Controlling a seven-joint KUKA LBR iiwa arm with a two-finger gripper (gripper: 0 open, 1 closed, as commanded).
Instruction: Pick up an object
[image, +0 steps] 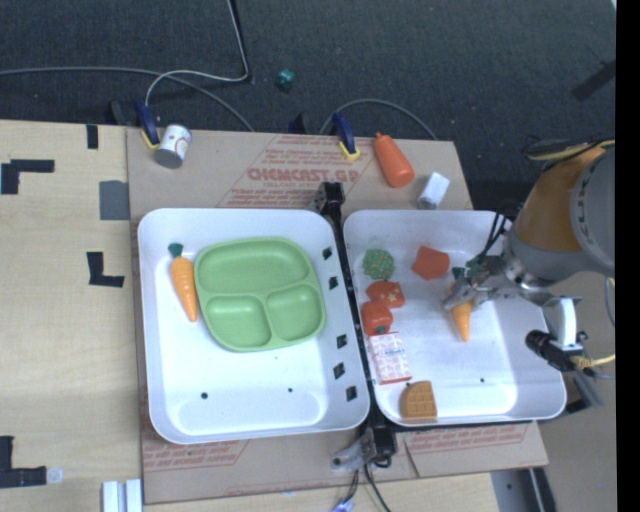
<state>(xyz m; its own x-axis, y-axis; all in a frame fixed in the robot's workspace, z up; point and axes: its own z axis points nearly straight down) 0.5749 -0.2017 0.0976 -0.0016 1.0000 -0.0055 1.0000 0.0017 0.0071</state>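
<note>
My gripper (465, 295) is low over the right bin (530, 370), at its right-middle part, with the grey arm and its orange band (560, 210) coming in from the right. A small orange cone-shaped piece (461, 322) lies directly under the gripper tip and touches it or nearly so. Further left in the same bin are a red block (431, 263), a green broccoli piece (378, 263) and two red pieces (385, 294) (376, 318). A printed packet (389, 358) and a brown waffle piece (419, 400) lie toward the front.
The left bin (160, 380) holds a green divided plate (262, 293) and a carrot (183, 284) at its left wall. On the cardboard behind the bins lie an orange bottle (394, 160), a white cube (434, 189) and a small can (173, 144).
</note>
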